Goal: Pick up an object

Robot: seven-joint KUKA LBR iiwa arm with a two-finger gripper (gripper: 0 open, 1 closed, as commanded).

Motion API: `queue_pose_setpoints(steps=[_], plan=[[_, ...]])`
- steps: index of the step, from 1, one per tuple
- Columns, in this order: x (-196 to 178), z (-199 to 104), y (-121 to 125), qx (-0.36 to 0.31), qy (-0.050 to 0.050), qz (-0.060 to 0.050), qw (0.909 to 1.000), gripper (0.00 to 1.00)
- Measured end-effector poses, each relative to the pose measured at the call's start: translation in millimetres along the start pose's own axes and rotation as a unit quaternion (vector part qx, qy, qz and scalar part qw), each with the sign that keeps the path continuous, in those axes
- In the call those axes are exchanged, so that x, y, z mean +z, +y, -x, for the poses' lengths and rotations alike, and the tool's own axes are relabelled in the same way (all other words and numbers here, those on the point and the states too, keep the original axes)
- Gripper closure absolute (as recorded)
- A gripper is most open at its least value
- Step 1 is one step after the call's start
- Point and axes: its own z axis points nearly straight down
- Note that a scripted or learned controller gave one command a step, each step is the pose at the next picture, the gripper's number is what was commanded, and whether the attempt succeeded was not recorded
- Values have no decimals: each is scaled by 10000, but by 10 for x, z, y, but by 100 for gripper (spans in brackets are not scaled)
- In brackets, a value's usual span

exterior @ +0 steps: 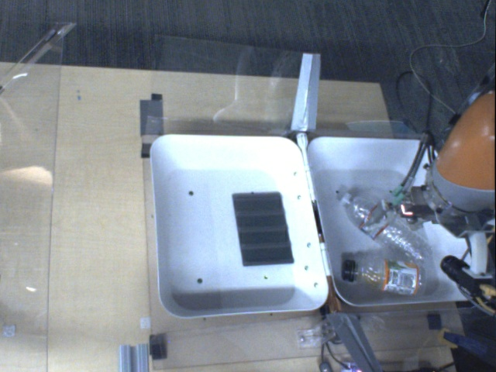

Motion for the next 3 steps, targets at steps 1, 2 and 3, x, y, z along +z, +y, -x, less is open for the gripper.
queue_pose_setpoints(steps=[1,2,3], plan=[[882,-38,573,45,-26,121,9999,0],[767,-54,597,42,-23,156,9999,100],[34,-676,1300,79,0,15,10000,100]])
